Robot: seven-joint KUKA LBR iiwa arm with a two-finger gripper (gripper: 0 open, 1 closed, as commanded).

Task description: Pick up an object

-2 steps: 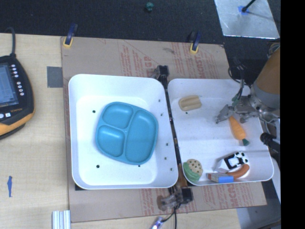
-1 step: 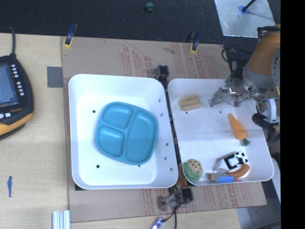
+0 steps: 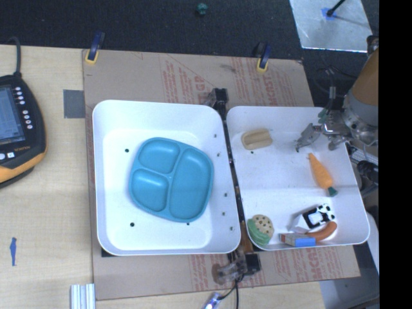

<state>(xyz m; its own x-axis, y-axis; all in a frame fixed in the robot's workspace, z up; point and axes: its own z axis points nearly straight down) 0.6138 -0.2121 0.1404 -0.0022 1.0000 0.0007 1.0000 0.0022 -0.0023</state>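
Camera view. We see the gripper (image 3: 320,132) at the right bin's (image 3: 277,192) far right corner, jaws spread open and gripping nothing. The carrot (image 3: 320,172), orange with a green tip, lies tilted just beside and below it. We judge two risks: its tapered body could slip from the jaws, and the nearby bin wall could block a finger. A tan block (image 3: 256,139) lies well apart; the left bin holds a blue tray (image 3: 171,179).
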